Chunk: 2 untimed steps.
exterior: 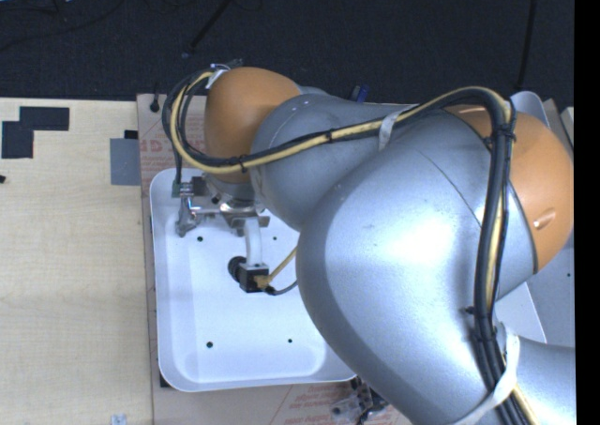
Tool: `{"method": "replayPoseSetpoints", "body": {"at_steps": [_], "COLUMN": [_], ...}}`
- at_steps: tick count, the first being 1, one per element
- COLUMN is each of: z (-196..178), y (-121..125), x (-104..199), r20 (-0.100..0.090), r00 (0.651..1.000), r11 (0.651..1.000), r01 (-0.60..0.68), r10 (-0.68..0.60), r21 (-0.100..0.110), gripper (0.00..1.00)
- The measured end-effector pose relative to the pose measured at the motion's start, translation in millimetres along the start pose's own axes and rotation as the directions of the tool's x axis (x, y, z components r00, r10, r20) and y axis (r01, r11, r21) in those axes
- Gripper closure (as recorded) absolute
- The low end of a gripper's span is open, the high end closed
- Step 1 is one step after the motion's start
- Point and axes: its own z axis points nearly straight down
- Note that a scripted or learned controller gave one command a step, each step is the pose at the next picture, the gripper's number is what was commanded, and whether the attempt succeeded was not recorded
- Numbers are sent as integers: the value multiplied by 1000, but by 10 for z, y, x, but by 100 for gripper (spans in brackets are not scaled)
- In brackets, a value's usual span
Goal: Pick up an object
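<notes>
1 white bin [178, 320] in plain view, mid-left of frame; 3 small dark dots [210, 345] on its floor; 1 grey arm [422, 226] with 1 claw [220, 215]; desk [66, 273] upper left: 1 black stepped mark [36, 128], 1 grey patch [122, 160]

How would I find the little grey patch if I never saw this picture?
Find the white bin under the big silver robot arm. Just beyond its top-left corner, on the pale wooden bench, sits the grey patch. It is a plain grey rectangle, while the marks farther left are black and stepped.
</notes>
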Motion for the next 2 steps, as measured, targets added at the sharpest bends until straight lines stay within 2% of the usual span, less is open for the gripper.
{"method": "replayPoseSetpoints", "body": {"at_steps": [1, 2], "z": [-702, -3308], "y": [-230, 5], "x": [299, 281], "r20": [-2, -6], "r00": [1000, 1000], "r11": [1000, 1000], "r01": [-1, -1], "r10": [1, 1], "r21": [-4, -19], "gripper": [0, 0]}}
